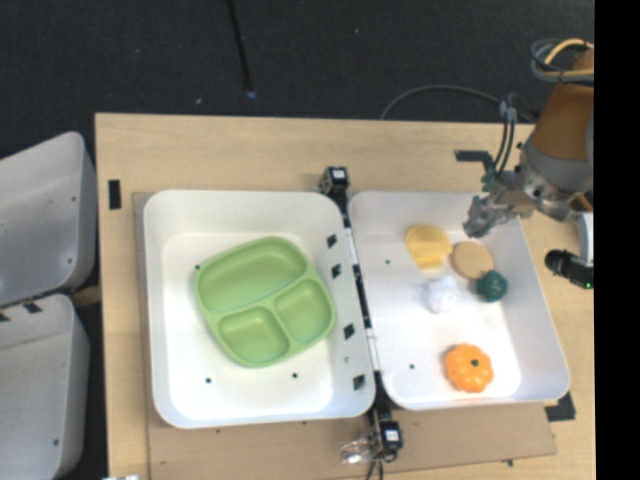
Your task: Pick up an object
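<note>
The right bin [400, 358] holds a yellow block [428, 245], a tan round piece [472, 260], a dark green ball [491, 287], a small white crumpled object [440, 294] and an orange pumpkin-shaped toy [468, 367]. My gripper [481, 217] hangs over the bin's upper right part, just above the tan piece and to the right of the yellow block. Nothing shows between its fingers.
The left bin [175, 388] holds a green three-compartment plate [264, 301]. A divider with black clips [352, 298] runs between the bins. A grey cable [430, 93] loops over the bench behind the right bin. White chairs [40, 228] stand at the left.
</note>
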`<state>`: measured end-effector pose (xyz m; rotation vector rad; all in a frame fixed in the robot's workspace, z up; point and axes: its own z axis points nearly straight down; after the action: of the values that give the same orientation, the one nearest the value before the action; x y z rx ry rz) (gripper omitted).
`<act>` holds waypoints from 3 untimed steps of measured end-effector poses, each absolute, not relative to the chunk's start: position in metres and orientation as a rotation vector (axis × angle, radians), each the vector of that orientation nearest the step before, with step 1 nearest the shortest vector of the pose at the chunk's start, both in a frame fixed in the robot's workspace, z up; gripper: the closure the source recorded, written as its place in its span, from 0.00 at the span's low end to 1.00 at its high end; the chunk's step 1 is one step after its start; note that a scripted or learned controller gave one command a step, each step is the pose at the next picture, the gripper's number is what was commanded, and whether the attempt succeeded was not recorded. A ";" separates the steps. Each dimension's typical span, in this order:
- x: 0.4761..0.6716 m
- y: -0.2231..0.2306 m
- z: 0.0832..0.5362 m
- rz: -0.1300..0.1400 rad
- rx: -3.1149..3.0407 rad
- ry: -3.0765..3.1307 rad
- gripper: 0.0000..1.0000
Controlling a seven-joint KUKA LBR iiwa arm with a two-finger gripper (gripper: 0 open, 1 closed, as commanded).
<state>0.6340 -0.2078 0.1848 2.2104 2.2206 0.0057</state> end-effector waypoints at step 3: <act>0.621 -0.115 0.215 0.001 2.215 2.228 1.00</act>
<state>0.6206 -0.1147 0.2149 2.2147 2.2278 0.0015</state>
